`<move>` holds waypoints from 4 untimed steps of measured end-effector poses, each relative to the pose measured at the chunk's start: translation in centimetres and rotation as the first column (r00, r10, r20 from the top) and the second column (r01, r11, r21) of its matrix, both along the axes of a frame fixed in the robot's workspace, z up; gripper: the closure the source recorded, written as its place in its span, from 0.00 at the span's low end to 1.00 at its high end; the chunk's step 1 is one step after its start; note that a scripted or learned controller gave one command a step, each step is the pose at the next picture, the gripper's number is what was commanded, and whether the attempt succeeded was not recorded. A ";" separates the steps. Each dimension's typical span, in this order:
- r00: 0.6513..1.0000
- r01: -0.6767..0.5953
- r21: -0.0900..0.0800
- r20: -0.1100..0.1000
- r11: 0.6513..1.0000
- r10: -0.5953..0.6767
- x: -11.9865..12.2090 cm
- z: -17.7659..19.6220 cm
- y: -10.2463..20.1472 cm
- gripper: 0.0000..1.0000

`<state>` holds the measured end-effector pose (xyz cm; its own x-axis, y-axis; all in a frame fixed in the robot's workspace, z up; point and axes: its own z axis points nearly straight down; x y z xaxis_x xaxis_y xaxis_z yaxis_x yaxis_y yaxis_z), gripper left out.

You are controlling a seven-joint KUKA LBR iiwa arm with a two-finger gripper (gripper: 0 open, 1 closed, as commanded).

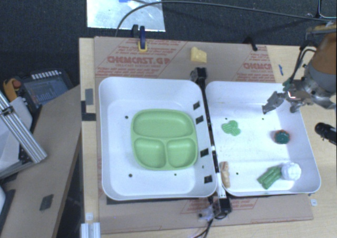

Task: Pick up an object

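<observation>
Writing: red "CHEMCAST GP" print on the brown board (158, 55) under the bins, once behind the left bin, once more partly readable behind the right one. No other legible text; the grey box (45, 90) far left has a screen, too blurred to read.

Counts, left to right: one metal rail (21, 131) at the left edge, one foil sheet (126, 0) up top with a blue bit on it, one yellow-blue clamp (141, 39) on the board's back edge, one yellow block (198, 55) beside it. Two white bins. Left bin (113, 126): one green three-section tray (164, 139), nothing else. Black clips run along the seam between the bins. Right bin (247, 97): four loose things, namely one tan piece (225, 174) at the left wall, one green blob (230, 127), one teal-and-red ball (282, 137), one green-and-white toy (278, 174) in the near corner.

Gripper (283, 103) sits over the right bin's back right part, arm (321, 68) entering from the right. Fingers spread apart, released, nothing between them, touching no object. Blob lies left of and nearer than the fingers, apart from them. Ball lies just nearer than the fingers, closest item, not touching. Toy is further toward the near edge, well apart. Tan piece is far left of the fingers. Tray is well apart, across the seam.
</observation>
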<state>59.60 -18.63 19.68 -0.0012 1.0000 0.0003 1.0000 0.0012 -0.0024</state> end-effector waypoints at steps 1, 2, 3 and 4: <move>1.000 0.000 0.000 0.001 1.000 0.000 0.1 -6.2 0.0 0.00; 1.000 0.000 0.001 0.000 1.000 0.000 0.1 -11.5 0.1 0.00; 1.000 0.000 -0.002 0.006 1.000 0.000 0.2 -10.1 0.0 1.00; 1.000 -0.003 -0.002 0.009 1.000 0.003 1.0 -5.4 0.4 1.00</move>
